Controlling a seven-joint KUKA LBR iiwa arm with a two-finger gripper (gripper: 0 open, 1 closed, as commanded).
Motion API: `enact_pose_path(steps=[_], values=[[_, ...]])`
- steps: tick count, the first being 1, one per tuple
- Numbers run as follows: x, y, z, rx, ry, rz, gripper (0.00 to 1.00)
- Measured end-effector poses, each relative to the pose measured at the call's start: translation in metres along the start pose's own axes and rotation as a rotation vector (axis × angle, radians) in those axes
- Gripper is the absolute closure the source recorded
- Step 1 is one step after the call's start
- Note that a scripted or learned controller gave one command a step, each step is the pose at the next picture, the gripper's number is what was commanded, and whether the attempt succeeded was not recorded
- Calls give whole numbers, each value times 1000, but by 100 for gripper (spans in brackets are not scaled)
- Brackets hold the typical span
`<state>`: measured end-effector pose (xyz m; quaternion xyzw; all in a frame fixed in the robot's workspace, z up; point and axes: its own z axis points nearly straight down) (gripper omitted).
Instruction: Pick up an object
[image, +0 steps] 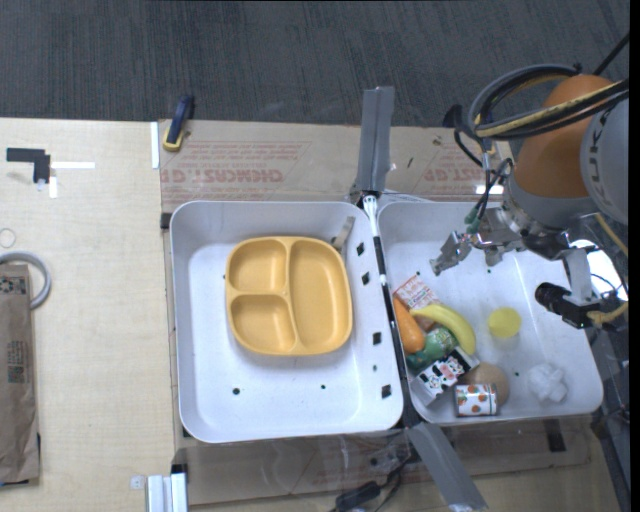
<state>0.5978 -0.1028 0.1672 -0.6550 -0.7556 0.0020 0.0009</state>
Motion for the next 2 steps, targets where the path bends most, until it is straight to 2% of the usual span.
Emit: enact_pose_path(steps=[1, 2], values=[[3, -66, 78, -1, 1, -159, 0], [-57, -98, 14, -2, 1, -56, 0]])
